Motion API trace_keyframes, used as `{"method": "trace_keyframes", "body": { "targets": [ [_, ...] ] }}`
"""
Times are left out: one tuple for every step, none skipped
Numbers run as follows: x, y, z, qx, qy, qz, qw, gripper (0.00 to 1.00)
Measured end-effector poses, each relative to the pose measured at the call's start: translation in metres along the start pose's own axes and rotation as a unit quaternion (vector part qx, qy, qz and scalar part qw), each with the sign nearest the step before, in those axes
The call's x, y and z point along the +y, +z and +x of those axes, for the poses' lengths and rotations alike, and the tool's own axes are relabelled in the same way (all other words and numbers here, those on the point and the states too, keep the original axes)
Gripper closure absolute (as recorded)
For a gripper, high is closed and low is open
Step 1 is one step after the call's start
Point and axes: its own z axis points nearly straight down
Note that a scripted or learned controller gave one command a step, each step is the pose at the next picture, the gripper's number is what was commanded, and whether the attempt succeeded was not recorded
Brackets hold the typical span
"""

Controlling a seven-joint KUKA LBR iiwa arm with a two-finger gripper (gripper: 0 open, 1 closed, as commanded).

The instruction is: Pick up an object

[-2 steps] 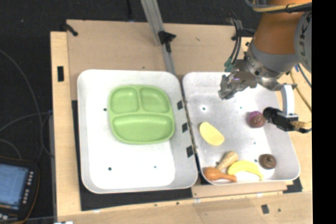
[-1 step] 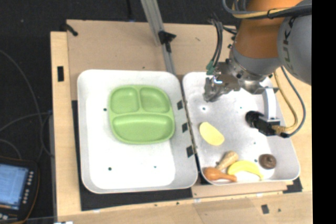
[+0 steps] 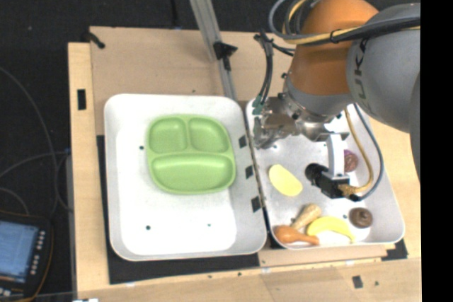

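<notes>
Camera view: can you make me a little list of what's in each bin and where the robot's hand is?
left bin: green divided plate
right bin: yellow oval piece, yellow banana shape, orange piece, tan piece, brown round piece, purple piece
hand: over the right bin, by the edge next to the left bin
nearest thing to hand: yellow oval piece
</notes>
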Motion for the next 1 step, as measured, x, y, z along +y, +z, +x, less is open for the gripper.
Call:
{"method": "trace_keyframes", "body": {
  "targets": [
    [-0.0154, -0.0034, 0.0451, 0.001, -0.001, 0.0, 1.0, 1.0]
  ]
}}
